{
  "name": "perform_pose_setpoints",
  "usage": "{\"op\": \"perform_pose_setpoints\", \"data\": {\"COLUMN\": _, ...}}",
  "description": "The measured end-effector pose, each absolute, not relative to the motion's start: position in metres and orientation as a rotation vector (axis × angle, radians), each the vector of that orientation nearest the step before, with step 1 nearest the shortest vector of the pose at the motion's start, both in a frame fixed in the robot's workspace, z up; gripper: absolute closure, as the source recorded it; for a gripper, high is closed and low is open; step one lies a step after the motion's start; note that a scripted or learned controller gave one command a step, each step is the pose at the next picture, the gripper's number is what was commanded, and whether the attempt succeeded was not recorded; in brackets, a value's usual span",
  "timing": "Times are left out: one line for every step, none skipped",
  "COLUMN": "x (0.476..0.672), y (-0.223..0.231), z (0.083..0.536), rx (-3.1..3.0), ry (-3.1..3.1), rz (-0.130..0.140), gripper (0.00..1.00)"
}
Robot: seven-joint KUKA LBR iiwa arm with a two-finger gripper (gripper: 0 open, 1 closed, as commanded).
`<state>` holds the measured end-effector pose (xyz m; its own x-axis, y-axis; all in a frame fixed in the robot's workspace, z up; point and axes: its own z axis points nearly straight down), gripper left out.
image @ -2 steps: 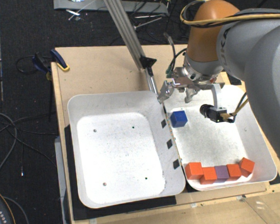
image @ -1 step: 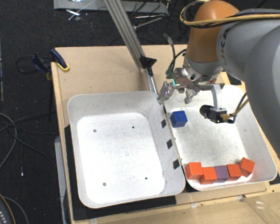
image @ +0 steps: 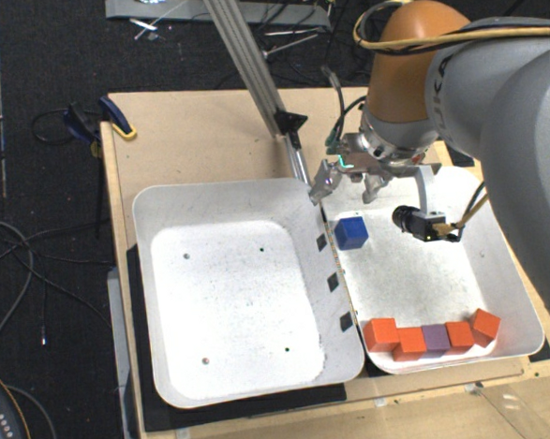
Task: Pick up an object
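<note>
Gripper: the gripper hangs at the upper middle of the frame, over the far edge of the right bin; its two fingers look spread apart, with nothing between them.
Nearest object: a blue cube lies in the right bin's upper left corner, just below the gripper in the frame and close beside the wall shared with the left bin.
Other objects: four orange blocks and one purple block sit in a touching row along the right bin's lower edge, at the lower right of the frame, well apart from the gripper.
Orientation of the cube: it rests flat and has no clear long axis; its sides look turned slightly off the bin wall's line.
Orientation of the row: its long axis runs left to right along the lower rim, with the rightmost orange block tilted.
Risk one: with the cube so near the shared wall, I judge a finger could land on the rim or wall during descent and stop the grasp.
Risk two: if the fingers are not squared to the cube's sides, closing may twist it out or push it against the wall.
Risk three: in the packed row there is little gap for a finger, so a try there may jam on a neighbour.
</note>
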<state>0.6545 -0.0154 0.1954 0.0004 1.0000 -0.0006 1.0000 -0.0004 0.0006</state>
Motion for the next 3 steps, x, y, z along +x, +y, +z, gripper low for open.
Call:
{"op": "perform_pose_setpoints", "data": {"x": 0.657, "y": -0.031, "z": 0.196, "rx": 2.222, "ry": 2.218, "rz": 0.001, "gripper": 0.00}}
{"op": "perform_pose_setpoints", "data": {"x": 0.601, "y": 0.012, "z": 0.195, "rx": 2.218, "ry": 2.230, "rz": -0.002, "gripper": 0.00}}
{"op": "perform_pose_setpoints", "data": {"x": 0.603, "y": 0.009, "z": 0.206, "rx": 2.221, "ry": 2.221, "rz": 0.002, "gripper": 1.00}}
